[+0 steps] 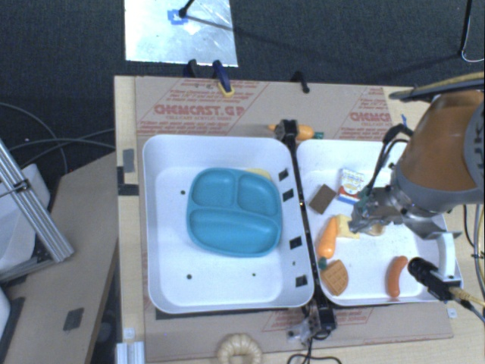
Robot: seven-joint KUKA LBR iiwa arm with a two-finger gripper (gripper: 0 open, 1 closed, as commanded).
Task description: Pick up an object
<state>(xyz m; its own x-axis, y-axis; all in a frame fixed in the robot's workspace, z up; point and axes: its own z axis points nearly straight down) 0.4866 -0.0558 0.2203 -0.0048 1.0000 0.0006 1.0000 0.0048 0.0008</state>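
Camera view: hand (369, 220) hovers just right of the toy carrot (327, 238), whose long axis runs near-upright; its grip I cannot tell.

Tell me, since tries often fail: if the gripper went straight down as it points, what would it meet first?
Probably the pale yellow piece under the gripper, beside the carrot; depth is hard to judge.

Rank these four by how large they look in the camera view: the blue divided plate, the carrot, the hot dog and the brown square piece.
1. blue divided plate, by far the largest
2. carrot and hot dog, too alike to separate
3. brown square piece, smallest
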